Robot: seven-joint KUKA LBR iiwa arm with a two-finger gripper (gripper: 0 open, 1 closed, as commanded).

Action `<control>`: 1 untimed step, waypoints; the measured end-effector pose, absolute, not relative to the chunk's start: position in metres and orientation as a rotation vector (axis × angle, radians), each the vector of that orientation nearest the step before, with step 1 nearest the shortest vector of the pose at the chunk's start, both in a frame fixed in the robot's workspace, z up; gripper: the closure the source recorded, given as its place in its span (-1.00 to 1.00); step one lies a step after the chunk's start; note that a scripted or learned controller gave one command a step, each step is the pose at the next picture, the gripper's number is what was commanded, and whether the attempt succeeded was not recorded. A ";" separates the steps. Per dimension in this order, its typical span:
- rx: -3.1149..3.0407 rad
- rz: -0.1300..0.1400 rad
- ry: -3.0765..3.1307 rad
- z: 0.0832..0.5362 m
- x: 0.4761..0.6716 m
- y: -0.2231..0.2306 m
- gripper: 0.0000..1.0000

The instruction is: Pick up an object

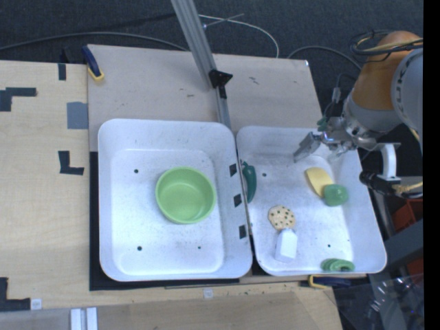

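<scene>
The light is even and bright from above. The white bins (117,184) look slightly overexposed, shadows are soft, and the whole picture is a little blurry.

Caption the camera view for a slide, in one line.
Claw hovers over right bin near yellow block, cookie and green toys; left bin holds a green bowl.

Two white bins (110,184), one green bowl (185,195), one cookie (280,217).
</scene>
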State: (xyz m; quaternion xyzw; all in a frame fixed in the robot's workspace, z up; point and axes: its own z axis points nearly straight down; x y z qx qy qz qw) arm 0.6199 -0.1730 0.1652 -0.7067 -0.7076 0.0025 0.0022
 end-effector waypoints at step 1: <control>-2.216 0.008 -2.221 0.111 0.628 -0.175 -1.00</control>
